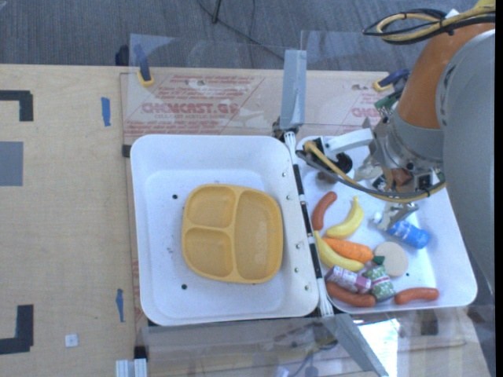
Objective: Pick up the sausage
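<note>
Sausage (pixel 323 210) beside banana (pixel 348 220), carrot (pixel 350 250) just below.

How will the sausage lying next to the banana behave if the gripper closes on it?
The sausage looks smooth and rounded, so it may roll or slip sideways. It seems small and probably light. It lies close to the banana and the bin wall, which could crowd the gripper.

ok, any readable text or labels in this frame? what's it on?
"CHORCAST.G8", roughly; red print, blurred, spelling unsure: on the clear sheet behind the left bin.
Red print on the sheet behind the right bin: too blurred to read.
Small wrapped packs in the right bin: labels too small to read.
</note>
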Robot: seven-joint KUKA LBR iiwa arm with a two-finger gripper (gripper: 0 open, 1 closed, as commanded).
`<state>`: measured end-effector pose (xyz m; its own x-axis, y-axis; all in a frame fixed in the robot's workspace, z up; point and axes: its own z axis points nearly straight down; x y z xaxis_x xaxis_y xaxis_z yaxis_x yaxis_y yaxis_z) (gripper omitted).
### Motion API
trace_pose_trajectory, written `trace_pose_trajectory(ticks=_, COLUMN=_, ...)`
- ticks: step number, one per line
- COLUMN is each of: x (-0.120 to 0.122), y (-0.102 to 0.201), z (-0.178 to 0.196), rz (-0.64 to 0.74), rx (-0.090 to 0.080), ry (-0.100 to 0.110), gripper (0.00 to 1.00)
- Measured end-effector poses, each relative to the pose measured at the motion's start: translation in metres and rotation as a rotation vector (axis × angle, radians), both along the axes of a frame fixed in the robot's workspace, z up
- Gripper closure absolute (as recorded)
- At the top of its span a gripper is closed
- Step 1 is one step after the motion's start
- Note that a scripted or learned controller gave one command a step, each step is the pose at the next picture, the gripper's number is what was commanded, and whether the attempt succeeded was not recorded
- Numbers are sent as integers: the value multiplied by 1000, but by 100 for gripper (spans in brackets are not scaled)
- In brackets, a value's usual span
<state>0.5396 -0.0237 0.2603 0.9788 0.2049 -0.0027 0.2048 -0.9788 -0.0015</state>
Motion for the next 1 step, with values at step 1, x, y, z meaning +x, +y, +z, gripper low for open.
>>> trace_pose_trajectory(ticks=1, x=49, y=-5, z=-74, rz=-2, rx=1, ry=2, gripper=0)
